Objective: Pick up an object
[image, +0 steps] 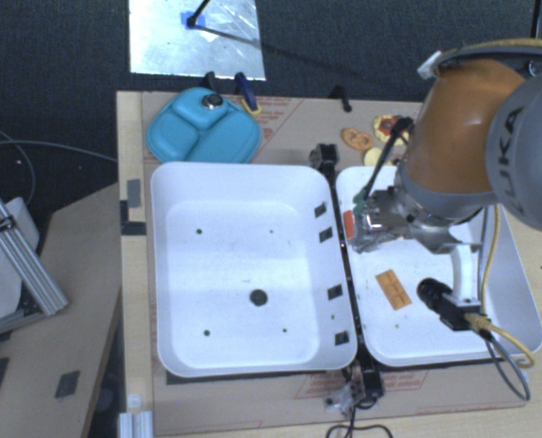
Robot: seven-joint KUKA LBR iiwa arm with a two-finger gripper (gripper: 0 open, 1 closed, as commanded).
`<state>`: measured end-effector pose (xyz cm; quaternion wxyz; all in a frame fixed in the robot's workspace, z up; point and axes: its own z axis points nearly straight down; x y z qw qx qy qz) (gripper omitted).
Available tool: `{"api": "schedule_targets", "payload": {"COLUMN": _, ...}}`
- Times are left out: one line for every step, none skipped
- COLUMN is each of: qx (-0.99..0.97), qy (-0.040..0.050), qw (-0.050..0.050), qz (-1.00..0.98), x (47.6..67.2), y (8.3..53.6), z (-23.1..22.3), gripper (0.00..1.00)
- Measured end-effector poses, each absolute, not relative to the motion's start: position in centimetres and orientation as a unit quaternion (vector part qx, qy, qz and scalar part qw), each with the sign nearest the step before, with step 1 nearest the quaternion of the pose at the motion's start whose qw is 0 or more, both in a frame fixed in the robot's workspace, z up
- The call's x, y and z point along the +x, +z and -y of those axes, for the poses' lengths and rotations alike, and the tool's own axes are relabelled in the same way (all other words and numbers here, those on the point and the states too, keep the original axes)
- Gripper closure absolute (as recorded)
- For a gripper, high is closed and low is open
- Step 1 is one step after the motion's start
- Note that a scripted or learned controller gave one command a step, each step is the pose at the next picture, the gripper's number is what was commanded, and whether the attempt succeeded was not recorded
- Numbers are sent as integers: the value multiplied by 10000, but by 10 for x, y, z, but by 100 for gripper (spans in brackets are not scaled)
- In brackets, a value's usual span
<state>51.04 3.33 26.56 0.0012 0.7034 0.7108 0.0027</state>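
Where the end effector (373,226) hangs, grip unclear, smooth white right bin (517,313), flat orange rectangular block (393,289).

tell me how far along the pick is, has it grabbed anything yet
Done: the arm has reached in over the right bin. In hand: nothing that can be seen; the claw sits low near that bin's left wall, its tip hidden. Left: the orange block lies on the bin floor, apart from the claw, so a grasp and lift remain.

Bright even overhead light — white bins (244,272) washed out, arm (472,135) blurred.
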Motion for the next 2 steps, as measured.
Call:
{"api": "schedule_targets", "payload": {"qx": 7041, "qy": 80, "qw": 48, "qz": -7100, "x": 487, "y": 404, "z": -53, "gripper": 100}}
{"api": "schedule_targets", "payload": {"qx": 7045, "qy": 25, "qw": 13, "qz": -7097, "x": 487, "y": 418, "z": -83, "gripper": 100}}
